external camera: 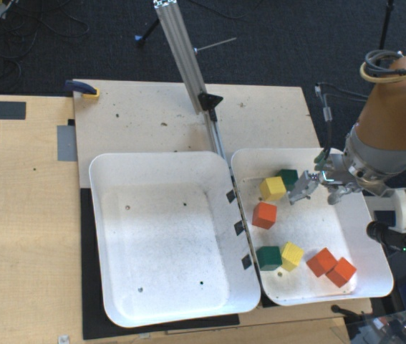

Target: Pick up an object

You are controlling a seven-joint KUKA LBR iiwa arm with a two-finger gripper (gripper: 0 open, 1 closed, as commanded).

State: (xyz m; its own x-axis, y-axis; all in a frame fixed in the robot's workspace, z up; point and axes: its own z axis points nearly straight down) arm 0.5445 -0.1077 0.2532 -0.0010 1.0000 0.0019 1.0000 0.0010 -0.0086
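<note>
Your arm (382, 131) reaches over the right bin (374, 282), its gripper (301, 189) hanging low above the bin floor with nothing visible between the fingers; whether they stand wide or narrow you cannot tell at this slant. Just beside the fingertips, toward the left bin (109, 192), sits a yellow cube (273, 188), with a dark green cube (288, 177) touching it on the far side and partly hidden. An orange cube (264, 215) lies near, below and left of the fingers. Well apart, toward the bin's near edge, you see a second green cube (268, 257) touching a second yellow cube (292, 255), and two more orange cubes (331, 266) pressed together. The step in hand looks like the approach: nothing is lifted yet, and the gripper seems to be lining up on the yellow-and-green pair. Your next move likely calls for centring the fingers over one cube, with room on both sides, before descending and closing; the two touching cubes could block a finger or push each other aside.
</note>
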